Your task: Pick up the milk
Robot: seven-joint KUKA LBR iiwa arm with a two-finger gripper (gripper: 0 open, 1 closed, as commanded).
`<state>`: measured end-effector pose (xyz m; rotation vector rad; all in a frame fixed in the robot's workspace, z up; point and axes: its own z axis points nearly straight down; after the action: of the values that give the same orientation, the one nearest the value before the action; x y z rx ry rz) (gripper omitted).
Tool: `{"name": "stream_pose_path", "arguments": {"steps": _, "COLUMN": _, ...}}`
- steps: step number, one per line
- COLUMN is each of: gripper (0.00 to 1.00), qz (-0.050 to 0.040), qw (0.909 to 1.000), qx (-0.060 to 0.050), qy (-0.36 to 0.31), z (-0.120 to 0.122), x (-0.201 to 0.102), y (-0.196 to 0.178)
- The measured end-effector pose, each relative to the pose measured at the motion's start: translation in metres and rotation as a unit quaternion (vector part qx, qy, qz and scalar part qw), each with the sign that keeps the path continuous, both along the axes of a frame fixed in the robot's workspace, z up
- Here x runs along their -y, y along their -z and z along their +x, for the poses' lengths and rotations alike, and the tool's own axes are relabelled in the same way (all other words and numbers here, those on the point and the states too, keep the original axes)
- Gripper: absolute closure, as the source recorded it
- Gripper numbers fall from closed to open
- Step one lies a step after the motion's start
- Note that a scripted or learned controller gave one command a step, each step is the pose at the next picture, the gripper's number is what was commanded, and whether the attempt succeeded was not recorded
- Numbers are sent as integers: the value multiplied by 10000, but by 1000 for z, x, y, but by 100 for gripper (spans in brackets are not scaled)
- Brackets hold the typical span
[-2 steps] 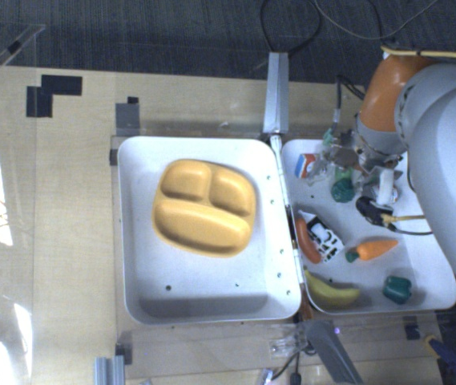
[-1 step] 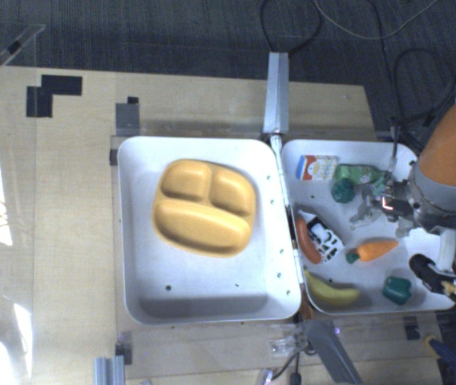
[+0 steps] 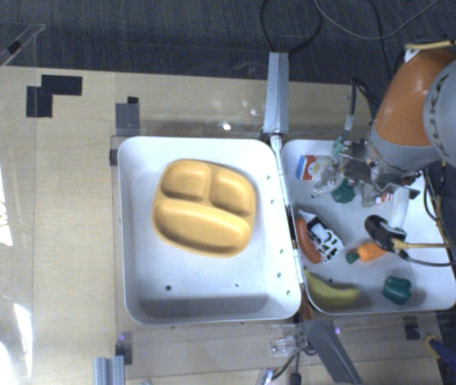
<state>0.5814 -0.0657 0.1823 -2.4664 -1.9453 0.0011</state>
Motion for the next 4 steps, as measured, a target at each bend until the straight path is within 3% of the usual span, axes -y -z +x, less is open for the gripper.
{"name": "stream_pose_path", "arguments": {"steps": 1, "gripper": 0, "qz": -8, "qw": 9981, "qx": 36, "qy": -611, "z": -46, "x": 46, "y": 52}}
{"name": "stream_pose_path", "arguments": {"steps": 2, "gripper": 0, "qz": -2, "qw": 9991, "qx": -1, "qy": 429, "z": -6, "x": -20, "y": 0}}
{"name": "stream_pose_path", "arguments": {"steps": 3, "gripper": 0, "qz": -1, "qw": 9999, "qx": 44, "qy": 111, "z": -39, "x": 31, "y": 55}}
{"name": "stream_pose_path", "arguments": {"steps": 4, "gripper": 0, "qz": -17, "qw": 9984, "qx": 108, "qy": -550, "z": 49, "x": 31, "y": 66}}
